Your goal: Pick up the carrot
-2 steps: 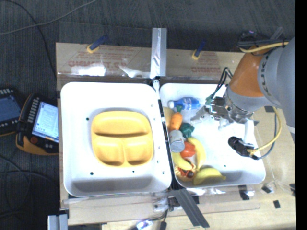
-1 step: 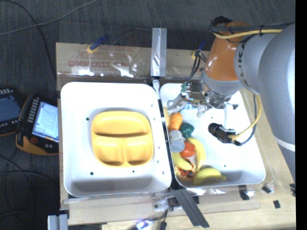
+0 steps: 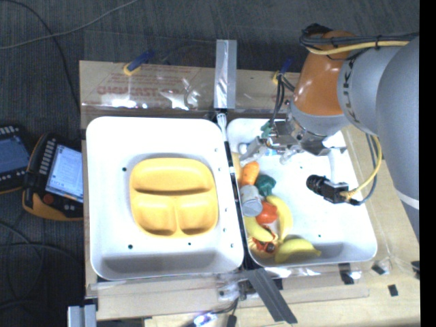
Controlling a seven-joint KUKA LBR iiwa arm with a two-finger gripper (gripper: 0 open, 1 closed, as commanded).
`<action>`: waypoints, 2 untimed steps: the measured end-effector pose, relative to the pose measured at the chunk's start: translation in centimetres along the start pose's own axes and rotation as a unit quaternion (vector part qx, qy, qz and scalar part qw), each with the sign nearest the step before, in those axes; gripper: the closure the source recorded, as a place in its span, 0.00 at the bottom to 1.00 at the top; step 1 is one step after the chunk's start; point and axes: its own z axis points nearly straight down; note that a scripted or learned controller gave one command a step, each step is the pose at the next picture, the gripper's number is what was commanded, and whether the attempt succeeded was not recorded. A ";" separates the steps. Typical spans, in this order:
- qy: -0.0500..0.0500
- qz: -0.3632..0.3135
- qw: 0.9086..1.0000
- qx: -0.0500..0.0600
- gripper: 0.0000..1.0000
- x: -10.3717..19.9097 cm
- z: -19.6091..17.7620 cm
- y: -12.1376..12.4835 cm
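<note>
Carrot [image 3: 250, 173]: lying in the right bin [image 3: 354, 237], hard against its left wall, at the top of a pile of toy food.
Neighbours: a teal piece [image 3: 265, 183] and a grey cylinder [image 3: 249, 197] are touching or just beside the carrot; a red piece [image 3: 267, 214] and bananas [image 3: 294, 248] are sitting lower in the pile.
Left bin [image 3: 109, 251]: carrying a yellow divided tray [image 3: 174, 195].
End effector [image 3: 276, 144]: hovering just above and to the right of the carrot; nothing is showing between its tips, and whether it is open or closed cannot be told from here.
Risk: the bin wall is likely crowding one side, so a tip could be landing on the rim or on the teal piece.
Risk: the rounded carrot could be slipping out sideways, or a neighbour could be getting pinched instead.
</note>
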 end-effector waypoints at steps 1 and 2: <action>0.001 -0.010 1.000 0.000 0.00 -5.5 6.9 0.0; 0.002 -0.010 1.000 -0.001 1.00 -5.5 5.8 0.1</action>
